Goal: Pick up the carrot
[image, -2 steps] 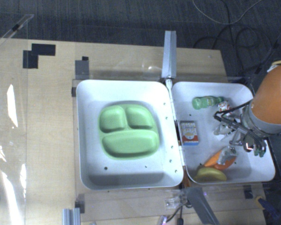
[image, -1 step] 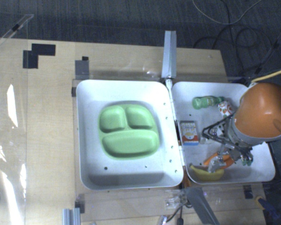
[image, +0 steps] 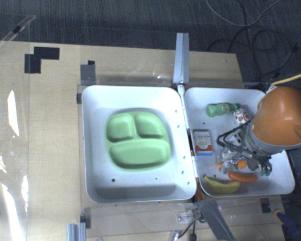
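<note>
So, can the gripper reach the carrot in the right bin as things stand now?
Probably yes. The gripper hangs right over the carrot, with nothing lying on top of it. The banana beside it may crowd the fingers.

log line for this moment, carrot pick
arm over right bin | gripper low by carrot | banana beside | green tray in left bin

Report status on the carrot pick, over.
Hand low in right bin, over the carrot; grip unconfirmed. Carrot lies near bin's front edge, banana right beside it. Green bottle and small box stand apart.
</note>
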### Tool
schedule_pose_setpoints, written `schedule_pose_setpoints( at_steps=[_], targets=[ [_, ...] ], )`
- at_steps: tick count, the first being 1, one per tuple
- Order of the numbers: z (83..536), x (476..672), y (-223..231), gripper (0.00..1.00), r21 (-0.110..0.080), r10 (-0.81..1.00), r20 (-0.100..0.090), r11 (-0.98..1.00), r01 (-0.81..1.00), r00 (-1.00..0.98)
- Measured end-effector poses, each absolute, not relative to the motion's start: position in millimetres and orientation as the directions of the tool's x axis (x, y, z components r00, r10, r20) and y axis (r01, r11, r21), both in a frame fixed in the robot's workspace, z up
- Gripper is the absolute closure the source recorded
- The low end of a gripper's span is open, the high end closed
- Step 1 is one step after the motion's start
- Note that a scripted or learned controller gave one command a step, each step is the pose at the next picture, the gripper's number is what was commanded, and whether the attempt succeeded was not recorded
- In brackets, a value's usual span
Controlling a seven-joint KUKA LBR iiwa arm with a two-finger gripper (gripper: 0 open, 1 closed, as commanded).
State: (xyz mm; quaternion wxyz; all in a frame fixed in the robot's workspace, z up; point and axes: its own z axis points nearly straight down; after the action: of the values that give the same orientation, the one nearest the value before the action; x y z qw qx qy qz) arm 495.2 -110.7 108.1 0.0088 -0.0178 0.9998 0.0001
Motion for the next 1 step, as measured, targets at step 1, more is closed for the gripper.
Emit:
schedule_pose_setpoints(
  at_steps=[1],
  targets=[
    [116.8,498.5,-110.5,1.00,0.000,-0.033,-0.023,0.999,-0.033,-0.999]
  ],
)
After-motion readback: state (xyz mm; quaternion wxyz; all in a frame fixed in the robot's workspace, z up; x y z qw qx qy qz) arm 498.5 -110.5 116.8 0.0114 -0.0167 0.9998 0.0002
